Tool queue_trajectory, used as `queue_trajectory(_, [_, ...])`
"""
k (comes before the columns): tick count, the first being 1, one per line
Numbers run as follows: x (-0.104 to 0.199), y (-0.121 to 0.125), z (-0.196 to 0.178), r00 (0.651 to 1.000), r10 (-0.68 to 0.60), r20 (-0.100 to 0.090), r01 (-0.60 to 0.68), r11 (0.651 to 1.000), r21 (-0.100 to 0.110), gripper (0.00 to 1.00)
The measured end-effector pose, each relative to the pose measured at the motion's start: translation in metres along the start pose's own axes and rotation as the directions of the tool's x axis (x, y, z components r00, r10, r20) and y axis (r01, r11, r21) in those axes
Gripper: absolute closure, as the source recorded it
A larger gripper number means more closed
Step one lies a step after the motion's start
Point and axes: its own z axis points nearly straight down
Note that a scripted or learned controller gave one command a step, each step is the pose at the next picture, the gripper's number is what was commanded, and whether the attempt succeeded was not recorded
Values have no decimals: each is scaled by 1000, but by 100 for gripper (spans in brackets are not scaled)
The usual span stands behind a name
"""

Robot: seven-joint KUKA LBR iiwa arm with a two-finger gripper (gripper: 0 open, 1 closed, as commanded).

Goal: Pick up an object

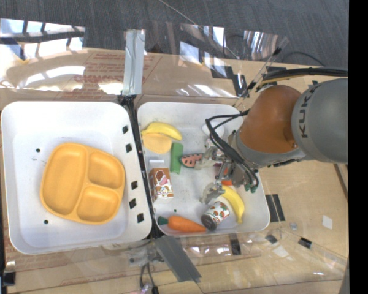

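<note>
The hand (216, 185) hangs low inside the right bin (190, 112), reaching in from the right below the arm's orange band (267, 124) and grey body (322, 124); cables and metal parts crowd around it, so whether its fingers are apart, together or clamped on anything cannot be told. It sits among the objects in the middle of that bin, just above a small printed cup (217, 214) lying on its side and just beside a yellow banana (234, 202) that lies near the bin's lower right corner. A slice of toy watermelon (192, 160) lies just to the left of the hand, next to a green block (176, 157) that stands lengthwise in the bin. Further up and left, a second banana (161, 129) curves over a pale yellow round piece (156, 143). Below these, against the left wall of the right bin, lies a small brown and white carton (162, 184), and along the bottom edge an orange carrot (185, 225) rests with its green end to the left, close to the cup. The left bin (18, 164) holds a yellow divided plate (83, 182) with three compartments, lying flat near the middle and well apart from the hand. Both bins sit side by side on the desk (306, 225), with a brown cardboard sheet (80, 72) behind them and a strip of grey tape (132, 63) running up from the gap between the bins.
</note>
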Motion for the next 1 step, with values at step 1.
queue_trajectory(1, [31, -1, -7, 963, -266, 34, 265, 964, 13, 0])
